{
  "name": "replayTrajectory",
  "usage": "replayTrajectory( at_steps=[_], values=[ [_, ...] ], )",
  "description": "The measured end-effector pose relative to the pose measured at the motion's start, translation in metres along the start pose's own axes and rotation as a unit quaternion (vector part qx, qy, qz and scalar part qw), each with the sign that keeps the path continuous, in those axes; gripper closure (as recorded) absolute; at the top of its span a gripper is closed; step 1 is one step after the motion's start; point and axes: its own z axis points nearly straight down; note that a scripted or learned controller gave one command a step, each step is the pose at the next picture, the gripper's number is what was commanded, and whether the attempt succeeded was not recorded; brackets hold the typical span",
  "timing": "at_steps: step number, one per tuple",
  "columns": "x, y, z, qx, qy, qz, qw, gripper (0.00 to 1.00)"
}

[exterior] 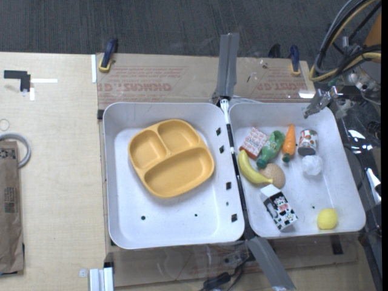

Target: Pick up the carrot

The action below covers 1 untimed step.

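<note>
Your carrot (289, 141) lies in the right bin (342, 180), just right of the green pepper (270, 148) and left of the small can (308, 142). The gripper (321, 102) sits above that bin's far right corner, well apart.

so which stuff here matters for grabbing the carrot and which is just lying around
For the job:
carrot, right bin
gripper, at that bin's far right corner

Just lying about:
banana
green vegetable
small can
lemon
milk carton
yellow divided plate, left bin
</note>
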Motion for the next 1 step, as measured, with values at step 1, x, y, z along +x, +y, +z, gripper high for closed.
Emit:
replayTrajectory(
  at_steps=[1],
  values=[
    [0.0004,-0.0296,0.1378,-0.001,0.000,-0.023,0.9997,0.00]
  ],
)
